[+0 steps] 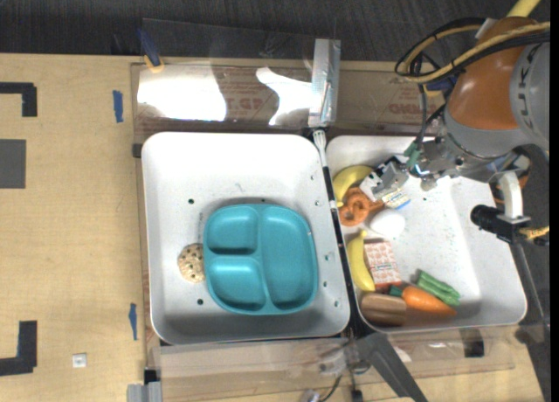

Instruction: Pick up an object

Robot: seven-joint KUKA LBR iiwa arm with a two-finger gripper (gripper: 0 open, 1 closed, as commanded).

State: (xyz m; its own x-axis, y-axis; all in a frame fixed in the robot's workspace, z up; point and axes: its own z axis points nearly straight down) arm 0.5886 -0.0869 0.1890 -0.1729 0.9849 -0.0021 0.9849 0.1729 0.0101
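In the right bin [489, 304], near its upper-left corner, the gripper [390, 183] hangs low over a crowd of toy food, the grey arm [489, 121] with its orange band reaching in from the right edge of the bench. Whether its jaws stand apart or together I cannot tell (the metal and the clutter below run into one another), and nothing can be made out held between them. Just beneath and to the left of the gripper lies an orange pepper-like piece [355, 209], touching a yellow banana [348, 180] that curves along the bin's left wall toward the top corner. A white round object [389, 223] sits just beside the orange piece, toward the bin's middle. Below it a small red-and-white packet [382, 259] lies next to a second yellow banana [358, 262] along the left wall. At the bottom edge rest a brown sausage-shaped piece [383, 307], a carrot [425, 300] and a green vegetable [437, 287], close together. The left bin [175, 164] carries a teal divided plate [259, 256] near its centre, with a speckled cookie [191, 262] touching the plate's left side.
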